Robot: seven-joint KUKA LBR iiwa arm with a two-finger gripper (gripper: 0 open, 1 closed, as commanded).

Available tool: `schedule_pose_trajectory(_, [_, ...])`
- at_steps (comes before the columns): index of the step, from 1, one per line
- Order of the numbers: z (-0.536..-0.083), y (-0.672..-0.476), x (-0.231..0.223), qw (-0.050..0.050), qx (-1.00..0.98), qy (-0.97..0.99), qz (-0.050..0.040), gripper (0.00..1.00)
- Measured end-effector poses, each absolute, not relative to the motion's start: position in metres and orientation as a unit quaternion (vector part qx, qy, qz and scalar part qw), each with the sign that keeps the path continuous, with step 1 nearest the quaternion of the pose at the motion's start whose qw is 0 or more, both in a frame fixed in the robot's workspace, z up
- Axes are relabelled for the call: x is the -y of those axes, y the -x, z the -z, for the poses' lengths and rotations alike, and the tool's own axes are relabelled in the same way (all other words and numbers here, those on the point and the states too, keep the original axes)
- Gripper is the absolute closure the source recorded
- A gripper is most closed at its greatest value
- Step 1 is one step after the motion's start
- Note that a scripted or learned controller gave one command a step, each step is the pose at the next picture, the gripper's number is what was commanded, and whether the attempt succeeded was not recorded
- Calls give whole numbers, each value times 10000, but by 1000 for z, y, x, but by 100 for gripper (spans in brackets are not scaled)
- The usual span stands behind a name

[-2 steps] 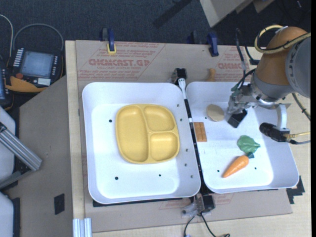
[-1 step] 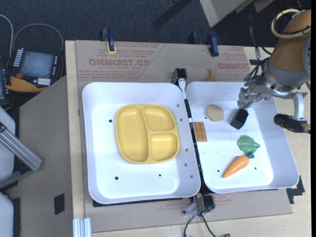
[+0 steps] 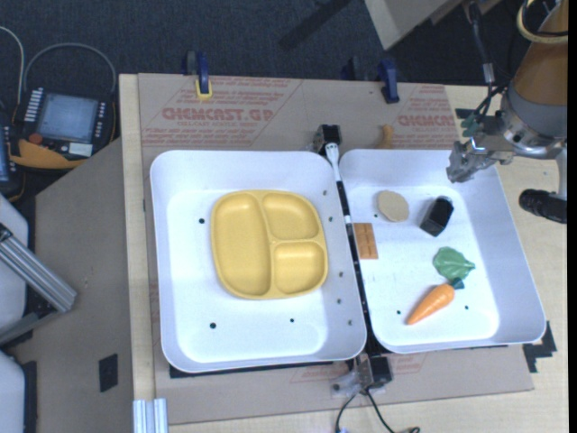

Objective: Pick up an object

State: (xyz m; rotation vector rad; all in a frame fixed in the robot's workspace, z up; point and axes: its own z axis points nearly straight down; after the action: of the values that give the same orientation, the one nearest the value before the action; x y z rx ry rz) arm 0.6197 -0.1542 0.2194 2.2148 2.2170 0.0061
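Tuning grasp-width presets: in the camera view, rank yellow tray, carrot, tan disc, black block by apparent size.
1. Yellow tray, by far the largest.
2. Carrot, including its green top.
3. Tan disc and black block look about alike; I won't rank them.

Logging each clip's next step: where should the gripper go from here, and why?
Probably a short move down and toward the camera's left, onto the black block. The gripper hovers at the right bin's far rim, holding nothing visible, and that block lies nearest, apart from the tan disc and carrot.
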Motion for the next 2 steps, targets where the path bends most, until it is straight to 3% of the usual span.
schedule_pose_trajectory(1, [-211,-597,102,-21,-7088,-7054,1,100])
schedule_pose_trajectory(2, [-224,-573,49,-20,-7091,-7051,-4,100])
